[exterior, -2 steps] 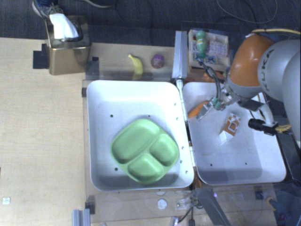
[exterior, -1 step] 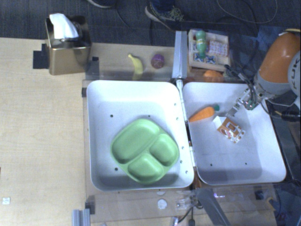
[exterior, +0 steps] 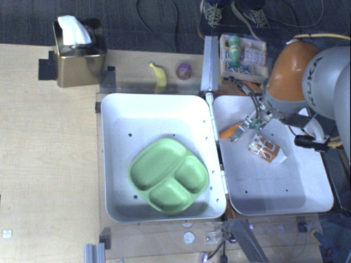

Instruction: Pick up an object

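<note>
In the right bin [exterior: 285, 193], an orange carrot-like piece [exterior: 227, 131] lies near the left wall. A small orange and white snack packet [exterior: 265, 148] lies just right of it. My gripper [exterior: 245, 128] hangs low over the bin's back left part, its tip right beside the orange piece and just up-left of the packet. Whether it touches the orange piece cannot be made out. The left bin [exterior: 120, 125] holds a green divided plate [exterior: 169, 174].
Behind the bins, a banana [exterior: 159, 75] and a purple ball [exterior: 184, 70] rest on the ledge. A packaged box [exterior: 243, 53] stands behind the right bin. A brown device [exterior: 77, 59] sits at the back left.
</note>
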Motion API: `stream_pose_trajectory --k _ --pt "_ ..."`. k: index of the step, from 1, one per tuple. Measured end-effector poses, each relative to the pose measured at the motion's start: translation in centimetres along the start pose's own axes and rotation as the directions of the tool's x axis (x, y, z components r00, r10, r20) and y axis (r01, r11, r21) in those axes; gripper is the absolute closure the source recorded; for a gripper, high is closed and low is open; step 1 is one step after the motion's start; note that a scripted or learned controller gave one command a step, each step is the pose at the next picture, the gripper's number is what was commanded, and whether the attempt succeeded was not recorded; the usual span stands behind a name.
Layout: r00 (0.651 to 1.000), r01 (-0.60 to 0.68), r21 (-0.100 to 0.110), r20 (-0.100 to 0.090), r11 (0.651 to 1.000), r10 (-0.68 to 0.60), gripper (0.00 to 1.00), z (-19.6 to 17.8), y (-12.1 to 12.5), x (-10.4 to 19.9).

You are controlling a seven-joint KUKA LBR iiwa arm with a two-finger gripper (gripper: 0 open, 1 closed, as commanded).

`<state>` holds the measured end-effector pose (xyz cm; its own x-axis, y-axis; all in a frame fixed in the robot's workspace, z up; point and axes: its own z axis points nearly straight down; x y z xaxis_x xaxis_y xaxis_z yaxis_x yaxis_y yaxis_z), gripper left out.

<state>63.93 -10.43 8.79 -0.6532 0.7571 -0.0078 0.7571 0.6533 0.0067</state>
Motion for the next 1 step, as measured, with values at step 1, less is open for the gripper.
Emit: stream_pose_trajectory --k 1 --pt "0.996 0.090 0.000 0.000 0.996 -0.090 0.00 -0.12 -9.38 7.26"
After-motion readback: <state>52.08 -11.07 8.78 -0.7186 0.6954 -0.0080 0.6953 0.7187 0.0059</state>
